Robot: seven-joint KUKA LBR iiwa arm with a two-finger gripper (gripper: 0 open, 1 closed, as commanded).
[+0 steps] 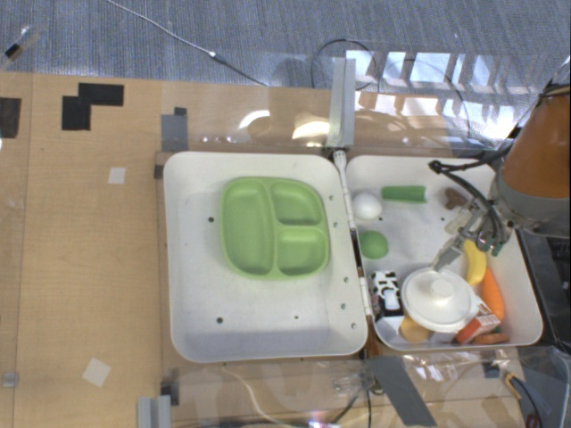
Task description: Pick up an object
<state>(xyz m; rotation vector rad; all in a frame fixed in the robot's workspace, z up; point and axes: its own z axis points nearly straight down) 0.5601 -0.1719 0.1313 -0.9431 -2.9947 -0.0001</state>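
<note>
Arm: grey, with an orange band [544,145], reaching in from the right over the right bin.
End effector [459,243]: low over the right bin [406,226], its metal fingers pointing down and to the left; whether they are spread or closed I cannot tell, and nothing is seen between them.
Objects to pick, right bin: a white ball [366,207] near the left wall; a green stick [403,193] lying flat toward the back; a round green piece [373,244] below the ball; a small black-and-white item [385,292] by the left wall; a white bowl-like lid [437,300] with a knob on top, toward the front.
Nearest to the fingers: a yellow banana-shaped piece [475,263], just beside the fingertips, with an orange carrot-shaped piece [493,294] right of it.
Front corner: a tan piece [412,330] and a red-orange item [479,328], both partly tucked under the white lid.
Left bin [192,328]: holds a light green divided plate [273,227] with three compartments, lying flat near the middle.
Table [80,266]: light wood, with black squares [89,103] at the far left.
Writing: none can be read; the black-and-white item's markings are too small to make out.
</note>
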